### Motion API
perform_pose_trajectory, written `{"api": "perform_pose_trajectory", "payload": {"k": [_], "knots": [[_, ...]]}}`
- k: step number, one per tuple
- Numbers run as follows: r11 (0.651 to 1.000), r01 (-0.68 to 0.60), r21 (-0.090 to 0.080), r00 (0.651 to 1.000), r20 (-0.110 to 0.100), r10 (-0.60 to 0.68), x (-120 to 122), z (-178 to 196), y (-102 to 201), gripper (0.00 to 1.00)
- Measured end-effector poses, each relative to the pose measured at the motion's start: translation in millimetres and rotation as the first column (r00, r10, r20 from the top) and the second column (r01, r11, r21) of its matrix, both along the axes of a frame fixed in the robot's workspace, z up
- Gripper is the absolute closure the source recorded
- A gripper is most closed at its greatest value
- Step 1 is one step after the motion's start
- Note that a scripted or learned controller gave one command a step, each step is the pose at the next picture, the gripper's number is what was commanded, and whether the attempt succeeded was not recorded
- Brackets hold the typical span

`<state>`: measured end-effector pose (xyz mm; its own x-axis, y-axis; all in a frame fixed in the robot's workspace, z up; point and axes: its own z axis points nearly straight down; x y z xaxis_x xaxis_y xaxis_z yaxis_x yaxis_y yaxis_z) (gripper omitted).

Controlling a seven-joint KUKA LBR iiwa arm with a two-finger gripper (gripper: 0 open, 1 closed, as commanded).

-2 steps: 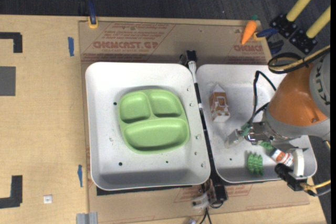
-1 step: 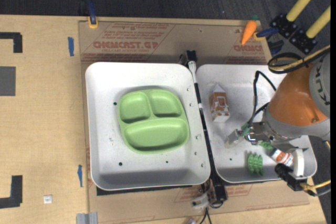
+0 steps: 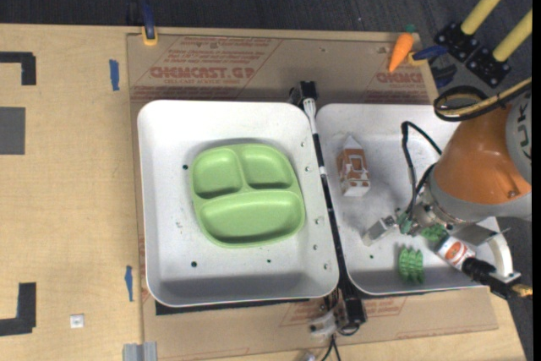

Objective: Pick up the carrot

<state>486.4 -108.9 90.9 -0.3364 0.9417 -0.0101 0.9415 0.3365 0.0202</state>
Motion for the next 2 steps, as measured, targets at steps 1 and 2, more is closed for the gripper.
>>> {"api": "perform_pose_trajectory", "payload": {"k": [1,2], "knots": [[0.982,-0.189,0.003,0.982,-0.006,0.189,-1,-1,-26,0.00],[0.988,0.153,-0.002,0.988,-0.011,-0.153,-4,0,-3,0.00]]}}
